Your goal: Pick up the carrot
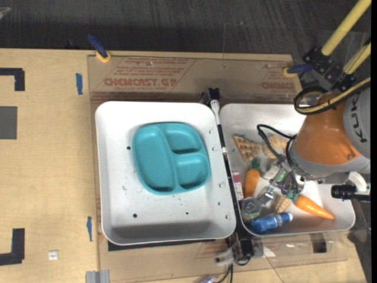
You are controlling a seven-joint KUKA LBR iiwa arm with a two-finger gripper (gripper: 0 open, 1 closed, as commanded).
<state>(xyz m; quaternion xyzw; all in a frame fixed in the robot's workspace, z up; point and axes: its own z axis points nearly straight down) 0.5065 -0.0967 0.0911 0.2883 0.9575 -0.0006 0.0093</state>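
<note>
My jaws (281,184) sit low in the right bin (347,220), at the lower right of the frame, among clutter; whether they are clenched or released I cannot tell. The carrot (313,207) lies just right of them, near the bin's lower edge. A blue marker (270,222) lies below. The left bin (112,158) holds a teal divided plate (171,156).

1. The bench (41,175) is light wood, with black corner marks and blue tape bits on its left part.
2. A brown cardboard sheet (188,75) with red lettering lies on it, clamped at the far edge.
3. Two white bins sit side by side on the sheet: left bin (118,205), right bin (344,220).
</note>
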